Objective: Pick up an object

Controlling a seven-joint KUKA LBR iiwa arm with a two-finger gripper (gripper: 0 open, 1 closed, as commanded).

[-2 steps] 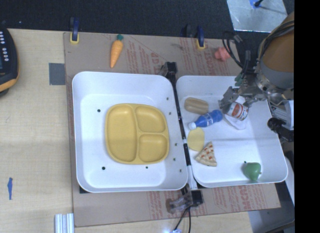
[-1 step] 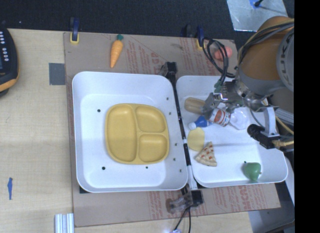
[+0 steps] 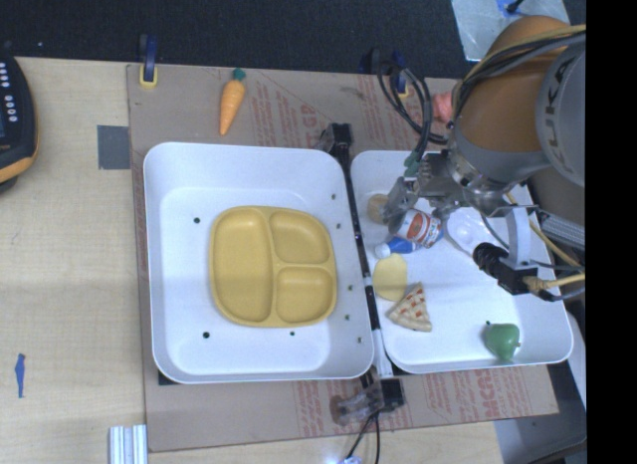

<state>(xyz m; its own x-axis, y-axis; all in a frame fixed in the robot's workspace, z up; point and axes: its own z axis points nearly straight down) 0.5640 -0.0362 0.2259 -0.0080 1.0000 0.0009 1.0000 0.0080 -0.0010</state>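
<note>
Gripper (image 3: 410, 215) of mine hangs low over the right bin (image 3: 542, 348) near its back-left corner, beside a small bottle (image 3: 414, 232). Whether I grasp it, I cannot tell.

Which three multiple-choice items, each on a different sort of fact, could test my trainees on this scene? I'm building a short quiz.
1. Where does the pizza slice lie?
A. right bin
B. left bin
C. bench

2. How many compartments has the yellow tray?
A. two
B. three
C. five

3. How does the carrot lie?
A. inside the tray
B. in the right bin
C. on the bench, outside both bins

Answers: 1 A, it rests on the right bin floor near the green toy; 2 B, three hollows show; 3 C, it lies above the left bin.
</note>
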